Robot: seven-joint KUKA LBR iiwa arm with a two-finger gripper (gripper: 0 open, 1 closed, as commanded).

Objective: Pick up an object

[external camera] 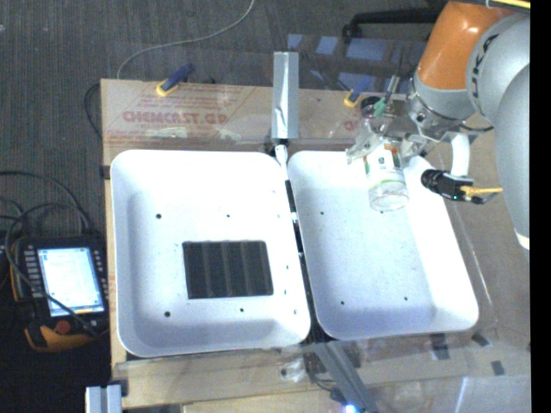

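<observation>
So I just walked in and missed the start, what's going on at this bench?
A grey KUKA arm reaches in from the right over the right bin. A clear plastic cup sits just below its gripper, near the bin's far edge; whether it is held is unclear. The left bin holds a dark ribbed rectangular pad.

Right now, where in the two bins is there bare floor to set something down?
Left bin: bare floor around the dark ribbed mat, widest toward the far wall. Right bin: bare across its middle and near half. Crowded only at its far edge, where the gripper hangs with a clear cup-like object.
</observation>
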